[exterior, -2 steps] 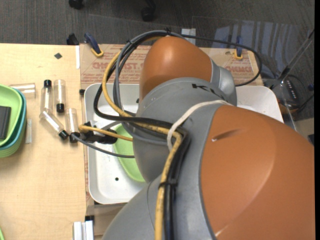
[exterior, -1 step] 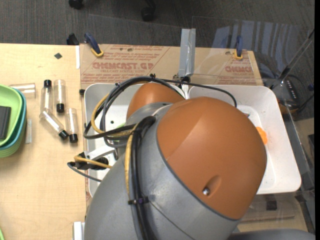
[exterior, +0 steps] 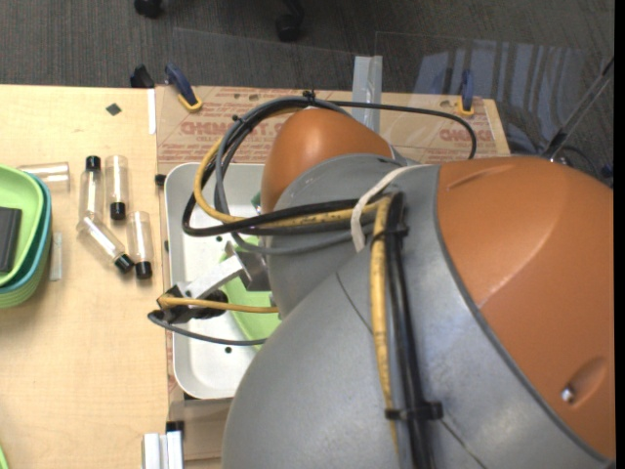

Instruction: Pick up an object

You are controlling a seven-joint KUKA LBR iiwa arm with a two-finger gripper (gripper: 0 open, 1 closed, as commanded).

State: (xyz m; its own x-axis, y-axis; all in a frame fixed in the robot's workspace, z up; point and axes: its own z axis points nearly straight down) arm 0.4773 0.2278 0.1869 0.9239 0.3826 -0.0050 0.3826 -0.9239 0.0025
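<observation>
The grey arm (exterior: 391, 340) bulks across the nearest part of the camera view, from 6 o'clock up toward 3, its orange band (exterior: 527, 272) at right and yellow and black cables (exterior: 376, 291) running along it. Just beyond, the wrist dips into a white bin (exterior: 195, 360) left of centre, where the pincer (exterior: 234, 281) sits low beside something pale green (exterior: 252, 313), the likeliest object to pick; how wide it stands and whether it grips anything cannot be told. A good grasp likely calls for a straight, slow descent centred on the green thing, clear of the bin wall. Farther off at 9 o'clock, clear vials (exterior: 115, 213) lie on the wooden surface (exterior: 68, 360).
</observation>
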